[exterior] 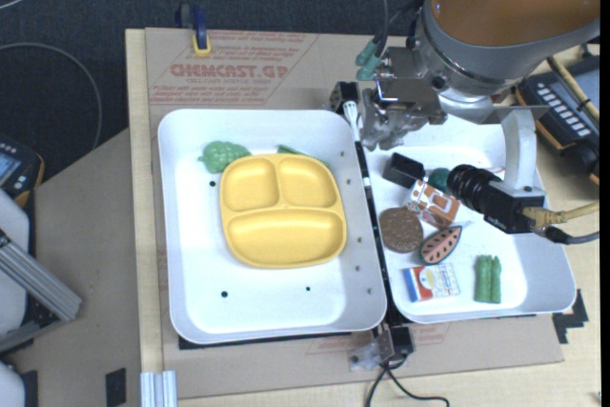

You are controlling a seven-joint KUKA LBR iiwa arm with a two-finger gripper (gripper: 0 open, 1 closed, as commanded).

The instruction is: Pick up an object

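Objects (434, 238) crowded (right bin (548, 295) edge-to-edge)

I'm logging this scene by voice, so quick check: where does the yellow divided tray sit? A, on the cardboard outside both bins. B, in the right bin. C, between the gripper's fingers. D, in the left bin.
D: the yellow divided tray lies flat in the left bin, with a green item at its upper-left edge.
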